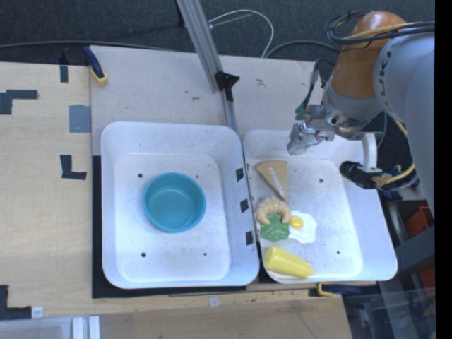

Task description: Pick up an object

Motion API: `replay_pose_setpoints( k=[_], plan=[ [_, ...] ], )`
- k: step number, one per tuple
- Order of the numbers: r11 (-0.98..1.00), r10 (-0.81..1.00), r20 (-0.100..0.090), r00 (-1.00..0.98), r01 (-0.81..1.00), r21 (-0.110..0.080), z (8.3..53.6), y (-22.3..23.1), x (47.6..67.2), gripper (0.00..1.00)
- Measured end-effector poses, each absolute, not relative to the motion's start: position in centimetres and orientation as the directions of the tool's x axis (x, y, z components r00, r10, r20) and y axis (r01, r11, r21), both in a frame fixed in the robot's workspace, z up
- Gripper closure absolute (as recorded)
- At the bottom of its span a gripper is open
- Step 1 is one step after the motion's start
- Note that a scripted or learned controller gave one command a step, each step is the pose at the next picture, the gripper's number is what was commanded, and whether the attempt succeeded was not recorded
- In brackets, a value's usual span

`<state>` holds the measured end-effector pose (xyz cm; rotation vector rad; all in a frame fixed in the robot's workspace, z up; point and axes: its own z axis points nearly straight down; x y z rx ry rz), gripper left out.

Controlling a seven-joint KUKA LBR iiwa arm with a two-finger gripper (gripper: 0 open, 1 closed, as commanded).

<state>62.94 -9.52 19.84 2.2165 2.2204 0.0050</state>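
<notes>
the gripper (pixel 302 141) hangs over the far rim of the right bin (pixel 367 253), nothing visible between its fingers; from this slant it is too small and blurred to say whether they are spread or pressed together, so that cannot be told; the arm (pixel 395 62) comes in from the right and bends down over the bin's far corner, which puts the tool above the clutter rather than in it, probably a position for choosing a target

the likely things to pick all lie along the left side of the right bin, bunched against the wall it shares with the other bin: a tan wedge (pixel 273 176) farthest and closest to the gripper, then a curled croissant (pixel 272 207) touching a green leafy piece (pixel 275 229), a fried egg (pixel 300 227) just beside them, and a yellow piece (pixel 286 262) at the near rim; packed so tight, they leave little room for fingers on either side

the left bin (pixel 113 189) holds a blue bowl (pixel 174 201) sitting alone in the middle, well apart from the arm; the wedge looks the easiest reach
</notes>
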Motion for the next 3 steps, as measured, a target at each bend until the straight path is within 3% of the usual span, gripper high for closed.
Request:
replay_pose_setpoints(
  k=[1, 2, 3],
  plan=[
    [0.002, 1.0, -0.001, -0.002, 1.0, 0.004, 25.0, -9.5, 63.0, 1.0],
    [0.006, 1.0, 0.002, -0.006, 1.0, -0.002, 25.1, -4.3, 60.4, 1.0],
    [0.007, 1.0, 0.002, -0.007, 1.0, -0.002, 25.5, 0.8, 59.1, 1.0]
  ],
)
